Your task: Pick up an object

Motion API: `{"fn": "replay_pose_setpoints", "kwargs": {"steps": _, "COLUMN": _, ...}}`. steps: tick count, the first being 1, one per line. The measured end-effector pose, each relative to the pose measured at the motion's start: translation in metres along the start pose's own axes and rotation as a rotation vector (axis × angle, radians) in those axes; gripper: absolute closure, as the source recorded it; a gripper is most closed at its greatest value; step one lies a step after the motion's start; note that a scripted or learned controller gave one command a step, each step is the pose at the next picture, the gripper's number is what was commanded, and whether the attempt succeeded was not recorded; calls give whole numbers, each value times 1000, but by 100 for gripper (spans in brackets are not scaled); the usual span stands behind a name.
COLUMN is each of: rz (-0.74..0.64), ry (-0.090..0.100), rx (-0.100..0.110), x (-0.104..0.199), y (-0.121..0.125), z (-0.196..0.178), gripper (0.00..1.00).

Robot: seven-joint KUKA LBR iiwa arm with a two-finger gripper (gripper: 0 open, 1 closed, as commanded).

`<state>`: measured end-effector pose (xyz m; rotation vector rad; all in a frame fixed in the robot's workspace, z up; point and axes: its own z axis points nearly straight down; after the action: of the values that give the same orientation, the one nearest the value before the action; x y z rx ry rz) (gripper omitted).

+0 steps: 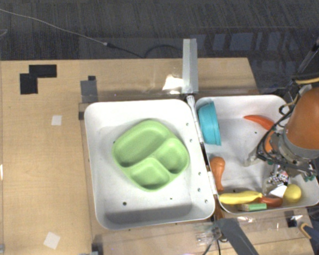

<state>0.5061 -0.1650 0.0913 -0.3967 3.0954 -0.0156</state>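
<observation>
You see the gripper [277,180] low in the right bin [231,105], near the lemon [292,193]; its grip state I cannot tell.

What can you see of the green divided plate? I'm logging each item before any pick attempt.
The green divided plate is pale lime, plastic-looking, roughly square with rounded corners, and split into three compartments: one large, two smaller. It lies face up, turned at an angle, near the middle of the left bin, resting on the bin's white floor. Nothing sits in it or touches it.
</observation>
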Motion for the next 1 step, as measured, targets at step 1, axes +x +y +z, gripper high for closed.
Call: {"fn": "replay_pose_setpoints", "kwargs": {"steps": 1, "rz": 25, "ry": -1, "rx": -7, "x": -51, "y": 50, "z": 0, "gripper": 0}}
